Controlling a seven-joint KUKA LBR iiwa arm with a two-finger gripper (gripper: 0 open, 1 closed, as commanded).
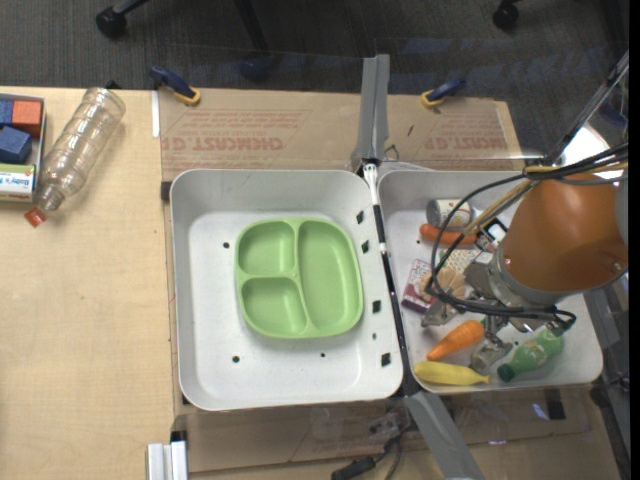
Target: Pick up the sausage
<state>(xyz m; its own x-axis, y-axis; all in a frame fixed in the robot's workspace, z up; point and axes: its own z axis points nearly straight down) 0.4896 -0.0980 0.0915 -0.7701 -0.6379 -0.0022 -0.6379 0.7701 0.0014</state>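
Right bin [590, 363], near edge: banana [452, 373], green bottle [530, 356], carrot [457, 337]. Gripper [490, 340] low among them under the orange band [565, 236]; grip state can't tell. Sausage [447, 234] lies farther back, well apart from gripper, beside a can [450, 211]. Left bin [200, 298]: green divided plate [299, 277].

A green divided plate [299, 277] lies in the left bin [190, 298]; a clear bottle [80, 140] lies outside.

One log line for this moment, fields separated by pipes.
arm: over right white bin | claw: hidden | orange carrot, yellow banana: in bin | green divided plate: left bin
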